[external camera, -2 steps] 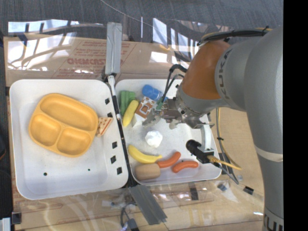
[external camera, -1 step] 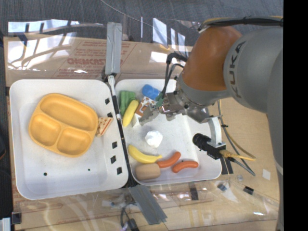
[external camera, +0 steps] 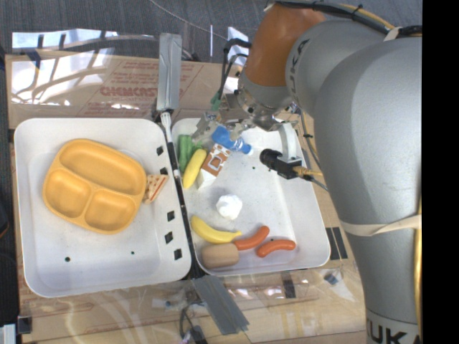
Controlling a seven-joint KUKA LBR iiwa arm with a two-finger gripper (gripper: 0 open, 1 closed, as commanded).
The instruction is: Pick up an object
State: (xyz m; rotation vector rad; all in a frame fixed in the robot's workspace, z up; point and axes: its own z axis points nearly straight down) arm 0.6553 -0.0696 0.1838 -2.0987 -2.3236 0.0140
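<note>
up top, hand [external camera: 228, 129] crowds right bin [external camera: 310, 213] back edge.

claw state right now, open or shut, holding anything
Claw: cannot be told; it sits low at the far end of the right bin, over the blue item.

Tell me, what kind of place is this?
Probably a robotics lab bench: a grey arm reaches over two white bins, one full of toy food like a banana and sausages, with flattened cardboard underneath.
</note>
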